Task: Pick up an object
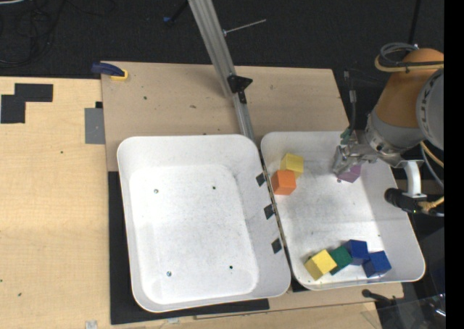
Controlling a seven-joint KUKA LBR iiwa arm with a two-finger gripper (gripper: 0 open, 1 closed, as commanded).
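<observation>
Taking the right bin [406, 259] as your landmark, its middle floor lay open and you had a wide lane there. At its upper left, a yellow cube [293, 163] and an orange cube [283, 182] sat touching, hard by the wall it shares with the left bin [138, 153]. Along its near edge, a yellow block [320, 264], a green block [341, 257] and two blue blocks [367, 257] crowded together. The gripper [349, 163] with a purple block [350, 172] occupied its upper right. A slanted metal rail [217, 48] rose behind its far-left corner.
</observation>
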